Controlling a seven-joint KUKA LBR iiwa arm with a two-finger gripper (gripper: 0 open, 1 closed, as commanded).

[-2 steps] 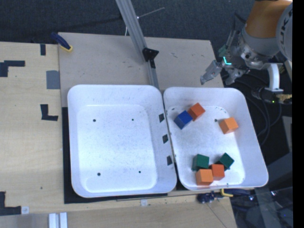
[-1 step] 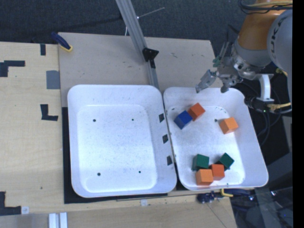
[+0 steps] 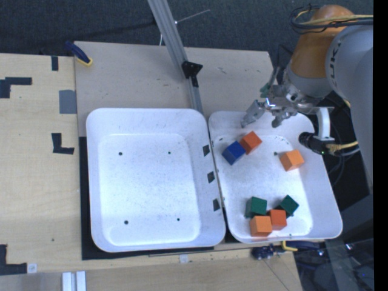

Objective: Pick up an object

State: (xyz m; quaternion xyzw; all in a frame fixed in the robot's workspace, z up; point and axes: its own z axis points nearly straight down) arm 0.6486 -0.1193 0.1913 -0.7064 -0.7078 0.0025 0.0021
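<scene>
Gripper (image 3: 264,119) spread open, holding nothing, hanging over the right bin's (image 3: 324,190) far edge. Nearest below: orange block (image 3: 251,141) touching blue block (image 3: 233,153). Risks straddling both on descent, nudging rather than pinching, closing on air.

Robotics lab: plywood bench (image 3: 139,77), two white bins (image 3: 97,126), coloured test blocks (image 3: 242,147), metal camera pole (image 3: 170,29).
</scene>
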